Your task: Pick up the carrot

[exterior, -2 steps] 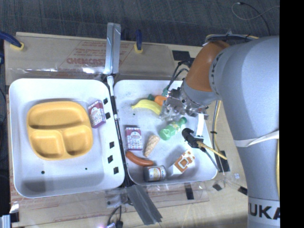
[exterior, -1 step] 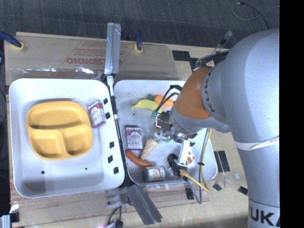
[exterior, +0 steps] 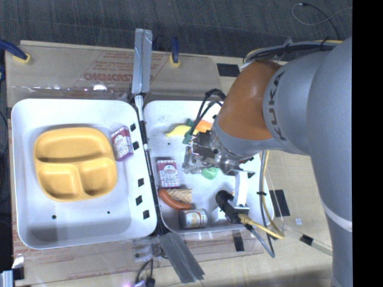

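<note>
Camera view, looking down at a slant on the two white bins. The left bin (exterior: 24, 160) held a yellow compartment tray (exterior: 75, 162), with a small dark red packet (exterior: 121, 142) lying just beside the tray's right edge. The right bin (exterior: 157, 115) held the remaining objects: a second dark red packet (exterior: 168, 173) near its left wall, a wafer cone (exterior: 178, 194) just below that packet, a reddish sausage (exterior: 173, 203) touching the cone's lower side, and a small can (exterior: 194, 219) lying on its side near the bin's front wall. A yellow, banana-like piece (exterior: 177, 131) lay toward the bin's upper middle. The carrot (exterior: 203, 125) appeared as a small orange patch just right of the yellow piece, largely hidden by the arm's wrist. A green object (exterior: 209, 173) sat just beneath the gripper's metal body. The gripper (exterior: 194, 155) was lowered over the middle of the right bin, between the yellow piece and the green object, below the orange band (exterior: 248, 103) of the arm. Whether the fingers were spread or closed could not be told, as cables and the wrist housing obscured them.
</note>
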